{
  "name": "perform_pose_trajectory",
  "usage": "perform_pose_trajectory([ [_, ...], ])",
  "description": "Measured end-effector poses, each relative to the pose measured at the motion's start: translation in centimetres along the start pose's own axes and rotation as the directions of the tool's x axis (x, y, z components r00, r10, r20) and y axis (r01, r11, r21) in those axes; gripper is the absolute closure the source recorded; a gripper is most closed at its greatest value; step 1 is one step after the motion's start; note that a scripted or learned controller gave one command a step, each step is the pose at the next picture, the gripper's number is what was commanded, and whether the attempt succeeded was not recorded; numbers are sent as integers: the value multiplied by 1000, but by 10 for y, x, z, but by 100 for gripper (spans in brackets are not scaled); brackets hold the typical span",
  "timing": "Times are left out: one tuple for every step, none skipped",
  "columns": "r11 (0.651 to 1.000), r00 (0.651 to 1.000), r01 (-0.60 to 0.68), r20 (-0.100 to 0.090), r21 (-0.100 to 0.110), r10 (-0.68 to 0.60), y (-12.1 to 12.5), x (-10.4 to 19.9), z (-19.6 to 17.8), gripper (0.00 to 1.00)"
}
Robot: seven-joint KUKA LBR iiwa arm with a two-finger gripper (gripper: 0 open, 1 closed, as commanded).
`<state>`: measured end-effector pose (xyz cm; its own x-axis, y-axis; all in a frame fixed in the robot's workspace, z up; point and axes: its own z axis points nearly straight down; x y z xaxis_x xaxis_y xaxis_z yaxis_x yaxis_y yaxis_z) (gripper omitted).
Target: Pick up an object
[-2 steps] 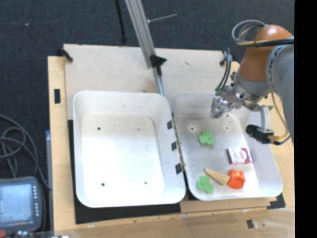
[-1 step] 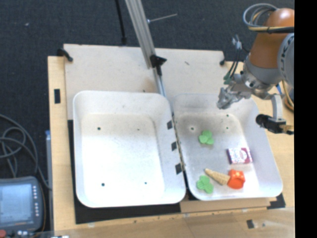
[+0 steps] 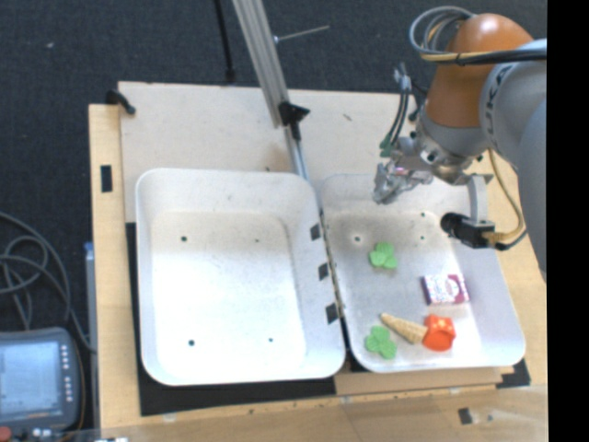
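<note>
The task looks to be at its beginning, because nothing is lifted yet. The grey two-finger gripper (image 3: 394, 188) hangs over the upper part of the right shallow white plastic bin (image 3: 497, 293), in the upper right of the frame, and I cannot tell if it is spread or pressed together. All the objects lie on the floor of this bin, below the gripper in the picture: a small green clover-shaped piece (image 3: 383, 257) nearest, a purple and white small packet (image 3: 444, 289) to the right, then a tan cone (image 3: 401, 328), an orange-red round toy (image 3: 439, 333) touching it, and a second green leafy piece (image 3: 379, 342). What is left, in my judgement, is to choose one, descend, close and lift.
</note>
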<state>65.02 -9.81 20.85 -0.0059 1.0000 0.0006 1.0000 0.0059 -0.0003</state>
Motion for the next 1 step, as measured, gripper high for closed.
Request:
perform_pose_trajectory([
  [1000, 1000, 0, 0, -3, 0, 8, 44, -1, 100],
])
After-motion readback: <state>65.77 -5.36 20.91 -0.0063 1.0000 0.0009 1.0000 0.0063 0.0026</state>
